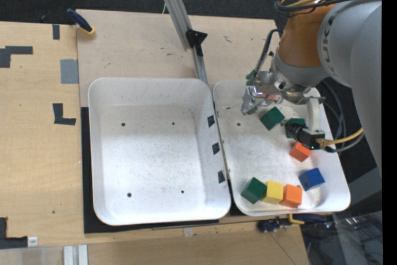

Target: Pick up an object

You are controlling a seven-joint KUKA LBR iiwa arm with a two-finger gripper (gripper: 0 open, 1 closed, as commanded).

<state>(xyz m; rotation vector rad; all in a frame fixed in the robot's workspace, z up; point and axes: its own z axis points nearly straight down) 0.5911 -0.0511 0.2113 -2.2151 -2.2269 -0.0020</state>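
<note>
Your gripper (254, 101) hangs over the far part of the right bin (231, 133), with the grey arm (347, 40) above it. I cannot tell how the tool is set, because the wrist covers it from this angle, and I see no object in it.

The nearest thing to take is the dark green block (272, 118), which lies just beside the gripper on the bin floor, turned a little to the bin walls. The other blocks are further away: an orange block (300, 151) near the right wall, a blue block (311, 178) below it, and a row of green block (254, 190), yellow block (274, 191) and another orange one (292, 195) at the near wall, touching each other.

I judge the dark green block to be small, light and stiff, so it will not bend or break under pressure. Its faces look smooth, so it may slide on the white floor if you push it from one side only. Take it on two opposite flat faces, not on the corners, and turn the wrist first to match its tilt.
</note>
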